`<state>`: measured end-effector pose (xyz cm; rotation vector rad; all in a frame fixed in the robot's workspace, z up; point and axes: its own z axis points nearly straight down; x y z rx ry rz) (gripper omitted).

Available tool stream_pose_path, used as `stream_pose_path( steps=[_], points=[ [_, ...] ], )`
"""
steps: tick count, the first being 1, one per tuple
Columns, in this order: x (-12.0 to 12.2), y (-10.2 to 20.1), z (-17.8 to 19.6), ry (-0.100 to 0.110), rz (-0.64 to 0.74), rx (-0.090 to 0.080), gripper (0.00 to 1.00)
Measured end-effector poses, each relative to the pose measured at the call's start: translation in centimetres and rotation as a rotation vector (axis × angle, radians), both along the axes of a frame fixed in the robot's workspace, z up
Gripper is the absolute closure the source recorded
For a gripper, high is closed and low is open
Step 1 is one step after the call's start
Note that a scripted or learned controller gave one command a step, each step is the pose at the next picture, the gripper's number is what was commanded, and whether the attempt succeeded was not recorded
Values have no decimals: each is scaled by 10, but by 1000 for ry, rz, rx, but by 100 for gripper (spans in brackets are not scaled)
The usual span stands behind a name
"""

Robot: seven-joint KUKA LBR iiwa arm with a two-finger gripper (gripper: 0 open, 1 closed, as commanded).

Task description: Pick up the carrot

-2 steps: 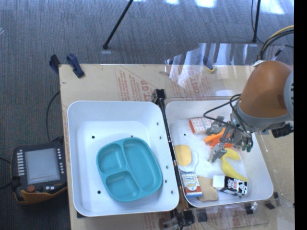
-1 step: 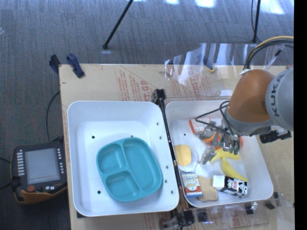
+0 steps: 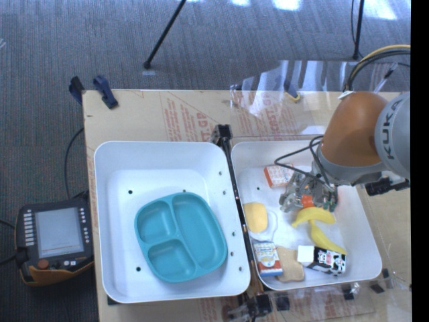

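In the right bin (image 3: 362,227), my gripper (image 3: 305,196) is down low near the middle, under the orange wrist band. A small orange patch that looks like the carrot (image 3: 308,202) shows right at the gripper's tip, mostly hidden by the metal parts. I cannot tell whether the carrot is held or only lies beneath the gripper.
Two yellow bananas (image 3: 314,215) (image 3: 326,239) lie just in front of the gripper. An orange-and-white box (image 3: 276,175) sits to its left, with a yellow round item (image 3: 255,217) nearby. Small cartons (image 3: 268,259) (image 3: 330,261) and a white cube (image 3: 305,253) line the front. The left bin (image 3: 114,166) holds a teal divided plate (image 3: 179,236).
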<state>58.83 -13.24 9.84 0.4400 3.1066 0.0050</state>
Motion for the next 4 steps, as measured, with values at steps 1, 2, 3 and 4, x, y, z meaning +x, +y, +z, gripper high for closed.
stream_pose_path(
  steps=[1, 2, 3, 4],
  points=[
    [-114, 45, 14, 8, 13, 0, 100],
    [-112, 44, 15, 5, 13, -1, 0],
    [-32, 34, -4, -2, 64, -1, 0],
    [-10, 49, -3, -6, -328, -6, 0]
  ],
)
